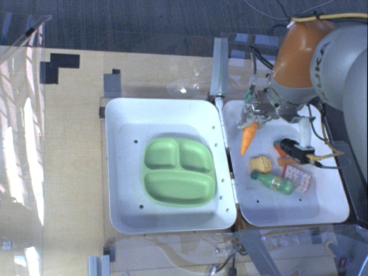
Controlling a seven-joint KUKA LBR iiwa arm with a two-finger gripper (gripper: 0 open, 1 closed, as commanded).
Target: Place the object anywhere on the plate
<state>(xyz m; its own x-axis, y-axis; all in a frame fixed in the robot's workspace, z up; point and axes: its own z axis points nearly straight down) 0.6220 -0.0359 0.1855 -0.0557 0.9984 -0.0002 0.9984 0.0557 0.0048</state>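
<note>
A green divided plate (179,171) lies in the left white bin (123,154). My gripper (250,118) hangs over the back left corner of the right bin (328,209). It is shut on the thick end of an orange carrot (248,138). The carrot points down and toward the wall between the bins, to the right of the plate.
On the right bin's floor lie a yellow lumpy piece (261,164), a green bottle (274,182), a red and white packet (298,178) and a small orange item (282,152). A metal post (218,68) stands behind the wall between the bins.
</note>
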